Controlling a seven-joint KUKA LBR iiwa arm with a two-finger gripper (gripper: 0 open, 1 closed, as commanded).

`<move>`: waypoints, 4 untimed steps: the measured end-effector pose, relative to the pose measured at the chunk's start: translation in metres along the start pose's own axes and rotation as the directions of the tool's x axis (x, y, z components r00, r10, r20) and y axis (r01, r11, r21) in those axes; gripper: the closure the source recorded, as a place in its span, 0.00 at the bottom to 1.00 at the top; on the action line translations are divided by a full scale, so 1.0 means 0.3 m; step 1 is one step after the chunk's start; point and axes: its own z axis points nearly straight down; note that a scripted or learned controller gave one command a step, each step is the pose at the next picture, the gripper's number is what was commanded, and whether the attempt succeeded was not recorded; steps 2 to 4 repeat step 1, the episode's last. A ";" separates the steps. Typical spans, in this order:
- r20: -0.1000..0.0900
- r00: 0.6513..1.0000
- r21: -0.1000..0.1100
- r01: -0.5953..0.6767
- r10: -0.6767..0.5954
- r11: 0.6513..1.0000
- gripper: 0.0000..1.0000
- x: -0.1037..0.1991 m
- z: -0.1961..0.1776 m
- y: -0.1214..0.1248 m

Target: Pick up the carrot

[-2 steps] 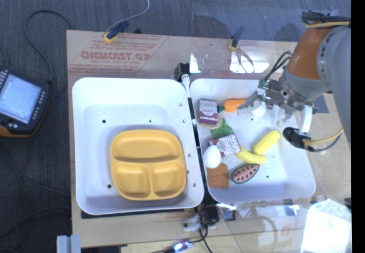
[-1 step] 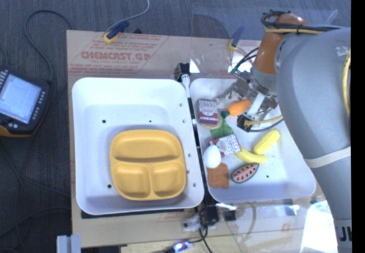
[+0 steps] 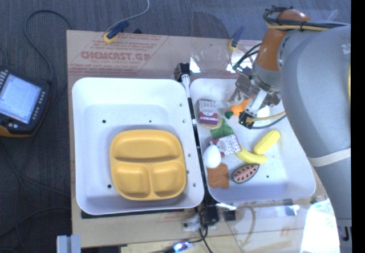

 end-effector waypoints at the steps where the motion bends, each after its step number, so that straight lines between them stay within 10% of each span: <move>1: -0.013 0.951 0.006 -0.310 0.310 0.951 1.00 0.119 -0.287 -0.195; 4: -0.013 0.951 0.006 -0.310 0.310 0.951 1.00 0.119 -0.287 -0.195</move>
